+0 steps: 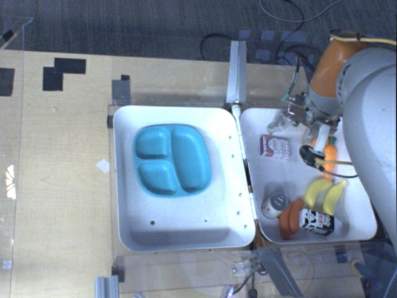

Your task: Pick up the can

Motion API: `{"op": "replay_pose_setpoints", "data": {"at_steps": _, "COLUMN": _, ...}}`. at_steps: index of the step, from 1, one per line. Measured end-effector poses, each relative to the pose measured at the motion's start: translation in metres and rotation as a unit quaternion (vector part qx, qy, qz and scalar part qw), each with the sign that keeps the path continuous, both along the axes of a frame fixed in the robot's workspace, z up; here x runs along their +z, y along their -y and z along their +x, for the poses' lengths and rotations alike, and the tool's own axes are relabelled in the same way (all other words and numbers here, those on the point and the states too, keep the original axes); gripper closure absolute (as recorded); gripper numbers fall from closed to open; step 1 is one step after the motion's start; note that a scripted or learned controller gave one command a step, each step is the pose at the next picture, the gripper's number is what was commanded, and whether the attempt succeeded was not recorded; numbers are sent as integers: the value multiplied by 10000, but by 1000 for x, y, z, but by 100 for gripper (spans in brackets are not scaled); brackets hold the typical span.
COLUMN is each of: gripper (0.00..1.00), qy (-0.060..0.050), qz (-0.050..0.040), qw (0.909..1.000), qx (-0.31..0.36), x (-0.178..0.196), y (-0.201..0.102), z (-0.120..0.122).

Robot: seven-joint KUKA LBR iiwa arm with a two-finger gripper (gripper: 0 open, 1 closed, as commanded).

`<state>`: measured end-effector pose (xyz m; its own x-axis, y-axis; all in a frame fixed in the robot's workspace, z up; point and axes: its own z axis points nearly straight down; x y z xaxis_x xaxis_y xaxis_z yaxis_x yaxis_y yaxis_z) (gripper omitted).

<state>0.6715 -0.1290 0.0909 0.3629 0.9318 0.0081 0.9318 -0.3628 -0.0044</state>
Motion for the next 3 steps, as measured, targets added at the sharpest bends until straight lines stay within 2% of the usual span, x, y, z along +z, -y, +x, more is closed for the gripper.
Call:
{"op": "replay_pose_setpoints", "data": {"at_steps": 1, "gripper": 0, "qy": -81, "qz": -55, "qw": 9689, "qx": -2473, "x": -3, "y": -31, "z": -5}}
{"op": "replay_pose_setpoints", "data": {"at_steps": 2, "gripper": 0, "qy": -21, "qz": -35, "qw": 9251, "qx": -3796, "x": -3, "y": -44, "z": -10}}
{"op": "replay_pose_setpoints", "data": {"at_steps": 3, "gripper": 0, "qy": 7, "qz": -20, "qw": 8926, "qx": -4508, "x": 96, "y": -109, "z": -10}}
